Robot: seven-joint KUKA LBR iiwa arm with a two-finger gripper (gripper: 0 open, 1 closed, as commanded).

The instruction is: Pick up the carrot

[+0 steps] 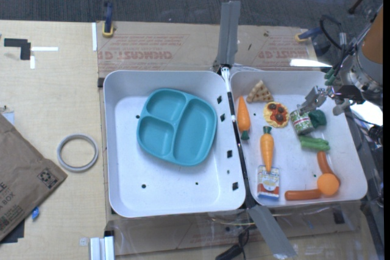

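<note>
- Nearest sits a carton [268,183] in the right bin [358,155]; the carrot [266,149] lies just beyond it.
- Gripper [315,98] hovers by a can [300,123], well apart from the carrot; whether it is released or clenched, I can't tell.
- Carrot looks light, stiff and slick: best pinched across its thick middle.

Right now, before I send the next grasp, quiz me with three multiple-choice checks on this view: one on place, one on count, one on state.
1. Where is the teal divided plate?
A. In the left bin
B. In the right bin
C. On the bench beside the tape roll

2. How many carrots lie in the right bin?
A. One
B. Two
C. Four

3. How do the carrots stand to the gripper?
A. One is lifted
B. Both lie on the bin floor, apart from it
C. One is on the plate

Key: 1 A, the plate sits in the left bin. 2 B, one carrot by the divider, another carrot beside it. 3 B, the gripper is over by the can.
</note>
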